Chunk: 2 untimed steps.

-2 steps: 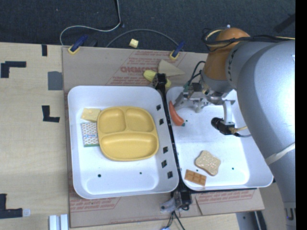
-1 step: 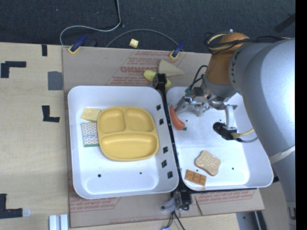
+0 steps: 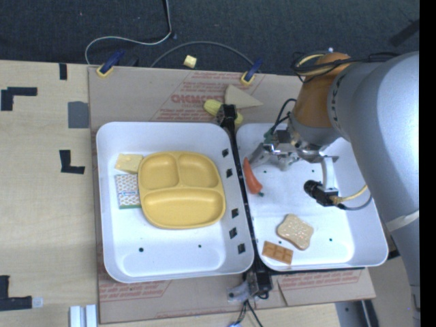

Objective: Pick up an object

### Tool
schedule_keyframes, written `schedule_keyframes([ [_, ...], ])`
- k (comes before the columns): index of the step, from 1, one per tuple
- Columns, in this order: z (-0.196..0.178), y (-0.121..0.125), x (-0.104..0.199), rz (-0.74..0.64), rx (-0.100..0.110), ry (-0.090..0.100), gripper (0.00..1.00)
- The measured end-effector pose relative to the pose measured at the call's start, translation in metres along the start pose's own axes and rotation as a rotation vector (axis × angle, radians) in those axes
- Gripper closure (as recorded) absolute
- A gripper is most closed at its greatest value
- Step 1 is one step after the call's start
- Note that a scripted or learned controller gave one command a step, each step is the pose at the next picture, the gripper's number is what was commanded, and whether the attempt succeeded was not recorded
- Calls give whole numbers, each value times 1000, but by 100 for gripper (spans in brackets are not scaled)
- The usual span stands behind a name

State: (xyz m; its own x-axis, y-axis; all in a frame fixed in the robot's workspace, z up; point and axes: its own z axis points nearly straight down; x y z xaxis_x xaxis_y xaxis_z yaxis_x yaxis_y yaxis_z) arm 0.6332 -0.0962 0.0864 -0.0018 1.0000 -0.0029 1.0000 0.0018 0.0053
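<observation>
You are looking down on a bench covered by a tan cardboard sheet (image 3: 170, 101) with red print, and beyond its far edge a dark carpeted floor (image 3: 272, 19) where a thin cable (image 3: 153, 39) loops across. Two blue clamps (image 3: 109, 63) pin the cardboard's far edge, and a small yellow block (image 3: 190, 61) lies between them on the floor side. Two shallow white bins sit side by side, touching along a row of black clips: the left bin (image 3: 170, 254) and the right bin (image 3: 340, 244). In the left bin you have one yellow divided plate (image 3: 182, 189) with three compartments, and two flat pieces against its left rim, a pale yellow cracker (image 3: 127, 163) and a checked wafer (image 3: 127, 190) just below it. In the right bin you can count three loose things: an orange carrot (image 3: 252, 179) lying along the left wall, a slice of toast (image 3: 296, 231) near the front, and a brown chocolate square (image 3: 277, 252) just beside it at the front-left. The gripper (image 3: 272, 150) hangs over the far left part of the right bin, near the carrot's upper end; you cannot tell how wide it stands, and nothing is visibly caught in it.
</observation>
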Motion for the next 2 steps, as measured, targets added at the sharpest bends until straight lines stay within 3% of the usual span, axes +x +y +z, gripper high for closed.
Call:
schedule_keyframes([
  [1,-1,37,-6,-1,3,2,0],
  [2,1,36,-30,1,3,3,0],
])
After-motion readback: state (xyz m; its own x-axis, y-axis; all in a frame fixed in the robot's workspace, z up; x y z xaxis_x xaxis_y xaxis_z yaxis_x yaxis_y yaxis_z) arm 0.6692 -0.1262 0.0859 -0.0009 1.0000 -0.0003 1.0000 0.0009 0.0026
